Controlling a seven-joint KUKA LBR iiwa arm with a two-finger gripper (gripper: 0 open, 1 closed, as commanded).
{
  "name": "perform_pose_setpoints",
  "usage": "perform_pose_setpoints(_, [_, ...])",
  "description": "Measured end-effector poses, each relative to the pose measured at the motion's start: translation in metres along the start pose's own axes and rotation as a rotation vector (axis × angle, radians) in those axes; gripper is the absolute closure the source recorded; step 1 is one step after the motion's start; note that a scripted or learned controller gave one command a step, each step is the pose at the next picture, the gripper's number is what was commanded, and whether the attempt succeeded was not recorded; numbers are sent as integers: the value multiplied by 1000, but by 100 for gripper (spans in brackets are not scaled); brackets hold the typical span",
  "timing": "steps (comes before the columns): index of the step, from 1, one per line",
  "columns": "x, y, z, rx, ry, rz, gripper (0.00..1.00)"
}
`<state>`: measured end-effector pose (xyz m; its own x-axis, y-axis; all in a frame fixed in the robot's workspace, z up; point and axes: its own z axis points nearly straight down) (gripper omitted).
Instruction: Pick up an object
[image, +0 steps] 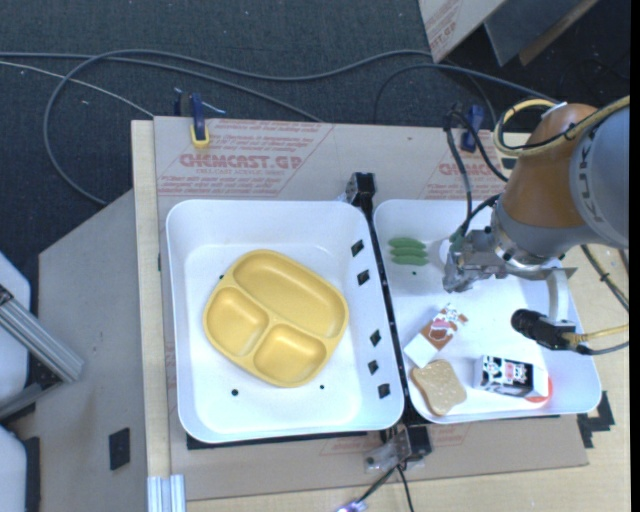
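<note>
On the bench the left bin (180, 300) holds a yellow divided plate (276, 317), lying flat with its three compartments facing up, a little toward nine o'clock of the bin's middle. A row of black clips (366, 300) runs down the seam where the two bins meet.

In the right bin (590, 385), a small green object (407, 250) lies near the eleven o'clock corner. Down toward seven o'clock sits a slice of toast (439, 387), touching a white card at its upper edge. Just above it, toward the bin's middle, is a small red-and-white packet (443, 328). At five o'clock lies a black-and-white carton (508, 374), on its side, with something red-orange under its right end.

The arm (560, 180) comes in from three o'clock, its orange band bulging over the bin's upper half. The gripper (458, 283) points down between the green object and the red-and-white packet, just above the packet, and I can't tell from here how it is set. Nothing is visibly held in it.
</note>
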<state>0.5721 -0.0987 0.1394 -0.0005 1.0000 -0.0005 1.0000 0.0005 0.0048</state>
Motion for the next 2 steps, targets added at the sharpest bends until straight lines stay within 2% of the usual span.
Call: perform_pose_setpoints(2, [-2,4,-117,-2,-1,-1,100])
